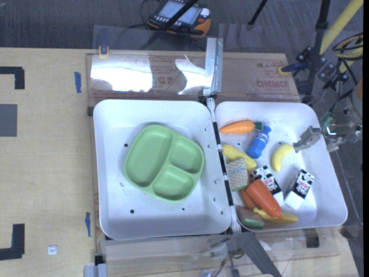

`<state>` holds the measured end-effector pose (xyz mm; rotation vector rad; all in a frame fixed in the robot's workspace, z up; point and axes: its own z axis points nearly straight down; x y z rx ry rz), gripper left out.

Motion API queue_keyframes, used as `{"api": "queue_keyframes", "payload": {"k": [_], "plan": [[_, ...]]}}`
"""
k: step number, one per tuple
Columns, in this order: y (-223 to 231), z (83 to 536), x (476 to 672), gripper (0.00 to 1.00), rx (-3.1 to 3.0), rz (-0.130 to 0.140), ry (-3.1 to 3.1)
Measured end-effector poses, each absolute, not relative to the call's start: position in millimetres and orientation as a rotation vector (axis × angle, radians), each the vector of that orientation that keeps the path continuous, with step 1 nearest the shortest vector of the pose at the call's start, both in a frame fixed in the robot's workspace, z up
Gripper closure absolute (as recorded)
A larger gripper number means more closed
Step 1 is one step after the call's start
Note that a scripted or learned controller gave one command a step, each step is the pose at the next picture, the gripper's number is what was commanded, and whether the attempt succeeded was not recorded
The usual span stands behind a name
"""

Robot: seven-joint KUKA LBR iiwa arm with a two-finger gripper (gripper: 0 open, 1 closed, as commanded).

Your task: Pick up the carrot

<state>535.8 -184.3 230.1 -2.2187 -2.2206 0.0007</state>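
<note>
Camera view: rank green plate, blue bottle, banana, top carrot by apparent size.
1. green plate, clearly largest
2. top carrot
3. blue bottle and banana: look about alike, so no ranking between them

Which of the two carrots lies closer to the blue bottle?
The slim carrot with green leaves, at the right bin's far side, just left of the blue bottle. The fatter carrot lies nearer the bin's front.

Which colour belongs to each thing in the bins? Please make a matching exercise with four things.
Things:
1. divided plate
2. bottle
3. banana
4. small carrot

Colours:
A. yellow
B. orange
C. green
D. blue

Pairs: 1-C, 2-D, 3-A, 4-B
</note>
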Motion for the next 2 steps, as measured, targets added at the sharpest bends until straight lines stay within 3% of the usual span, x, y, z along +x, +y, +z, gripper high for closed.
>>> {"api": "queue_keyframes", "payload": {"k": [1,2], "plan": [[-147.1,214.8,567.9,0.00,-1.871,-0.001,-2.526],[-116.4,148.1,642.8,0.00,-1.823,-0.002,-2.563]]}}
